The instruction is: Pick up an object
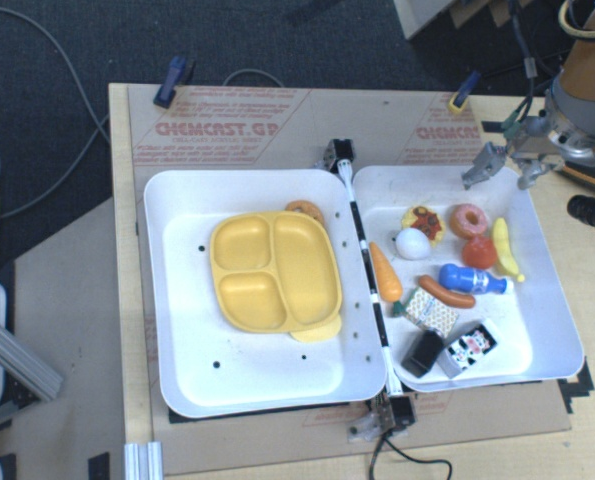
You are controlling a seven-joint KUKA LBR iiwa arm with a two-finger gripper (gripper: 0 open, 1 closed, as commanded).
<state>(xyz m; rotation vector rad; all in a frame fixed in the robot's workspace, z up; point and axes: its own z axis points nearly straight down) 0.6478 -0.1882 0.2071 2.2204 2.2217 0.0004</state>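
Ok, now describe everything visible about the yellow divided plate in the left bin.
The yellow divided plate looks like matte plastic, a rounded rectangle with three compartments: two above, one at lower left. It lies flat, slightly rotated, in the middle of the left bin. A brown round item peeks from behind its top edge, and a pale yellow piece sticks out beneath its lower right corner.

This is a robotics lab, not a home. The counter (277, 118) is a raw board stamped with a maker's name, held by blue clamps (170, 80). Loose cables (37, 28) trail over dark carpet (57, 118). Two white bins (177, 368) hold toy food, and a grey arm (567, 118) reaches in.
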